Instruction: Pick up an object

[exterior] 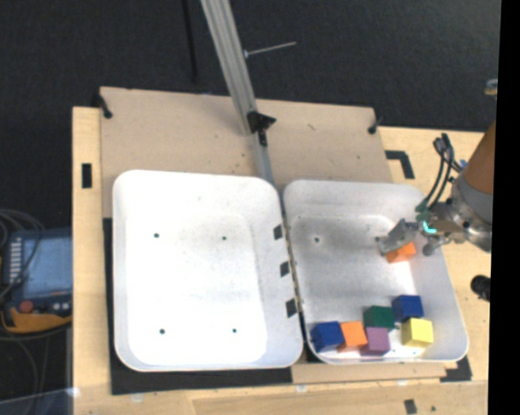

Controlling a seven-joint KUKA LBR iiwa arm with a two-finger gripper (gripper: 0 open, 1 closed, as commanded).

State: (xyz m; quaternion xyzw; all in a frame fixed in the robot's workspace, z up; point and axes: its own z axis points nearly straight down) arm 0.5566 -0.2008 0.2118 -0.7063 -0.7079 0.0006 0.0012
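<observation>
Overhead slanted view of the worktop with two shallow white bins. The gripper hangs over the upper middle of the right bin, and the arm enters from the right edge, its wrist angled down and leftward toward the bin floor. A small orange block sits at the fingertips, its upper part tucked between the grey fingers; they are narrowed about it, so the block appears gripped. The block is roughly cubic, showing no clear long axis; its visible face is tilted, the lower edge slanting down toward the left. Whether it touches the bin floor or is raised off it cannot be told. Well below the fingers, along the near wall of the right bin, lies a cluster of loose blocks: a blue block, an orange cube, a purple block, a green block, a second blue block and a yellow block. The left bin lies beside the right one, far to the left of the fingers.
</observation>
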